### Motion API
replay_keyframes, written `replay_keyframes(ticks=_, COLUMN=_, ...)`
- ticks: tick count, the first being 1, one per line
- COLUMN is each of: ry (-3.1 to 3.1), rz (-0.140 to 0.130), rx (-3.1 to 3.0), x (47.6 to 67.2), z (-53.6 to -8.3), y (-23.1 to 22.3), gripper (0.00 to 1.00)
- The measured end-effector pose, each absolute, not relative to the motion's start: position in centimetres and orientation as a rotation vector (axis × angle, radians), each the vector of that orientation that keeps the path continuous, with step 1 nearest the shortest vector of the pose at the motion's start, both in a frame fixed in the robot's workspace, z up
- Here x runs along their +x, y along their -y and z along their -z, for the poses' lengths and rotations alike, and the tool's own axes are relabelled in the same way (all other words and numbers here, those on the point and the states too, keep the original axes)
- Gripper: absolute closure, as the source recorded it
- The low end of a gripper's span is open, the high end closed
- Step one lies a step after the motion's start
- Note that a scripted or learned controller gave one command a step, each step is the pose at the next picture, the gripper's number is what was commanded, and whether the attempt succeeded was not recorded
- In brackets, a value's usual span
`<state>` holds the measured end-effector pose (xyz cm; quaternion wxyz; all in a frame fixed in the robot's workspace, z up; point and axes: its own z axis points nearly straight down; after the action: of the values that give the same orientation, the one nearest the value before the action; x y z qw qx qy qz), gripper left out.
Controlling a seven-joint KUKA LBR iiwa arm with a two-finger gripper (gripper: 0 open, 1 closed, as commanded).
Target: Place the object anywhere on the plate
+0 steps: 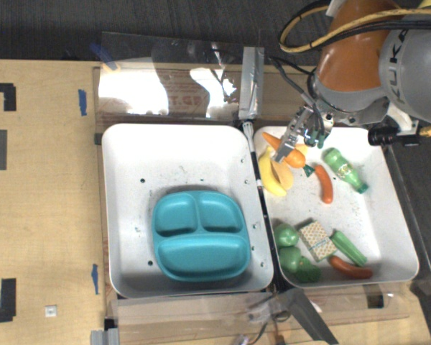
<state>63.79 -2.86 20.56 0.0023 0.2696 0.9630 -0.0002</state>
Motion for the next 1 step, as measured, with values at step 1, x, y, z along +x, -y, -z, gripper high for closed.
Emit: replay_keyframes(ticks=1, ry=-3.051, rz=-0.004, rx=0.75, x=57.91, z=-18.44, y=-3.7, gripper=1.0)
